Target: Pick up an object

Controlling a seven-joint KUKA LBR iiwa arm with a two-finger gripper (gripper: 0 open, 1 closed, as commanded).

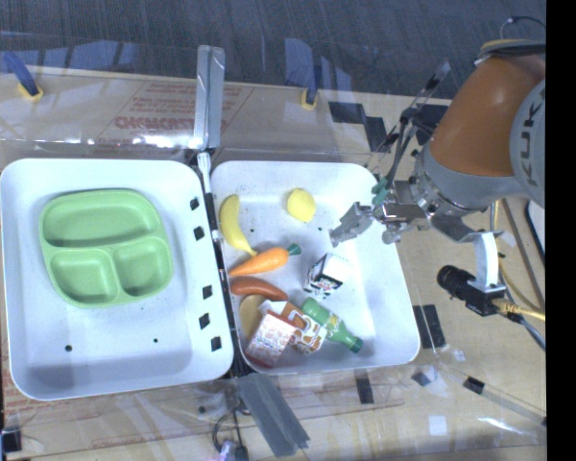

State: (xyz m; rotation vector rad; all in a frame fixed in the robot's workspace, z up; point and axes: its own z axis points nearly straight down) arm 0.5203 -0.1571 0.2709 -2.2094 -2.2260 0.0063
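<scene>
Black-and-white carton [324, 275] on right bin [389, 286] floor; pincer [350, 225] just above, grip state unclear

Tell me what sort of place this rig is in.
Likely a robotics lab bench: two white bins taped to cardboard, toy food such as a carrot and banana, and a green divided plate.

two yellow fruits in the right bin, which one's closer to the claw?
The lemon, the small round one near the bin's far wall. It lies closer to the claw than the long curved banana, which lies by the bin's left wall.
</scene>
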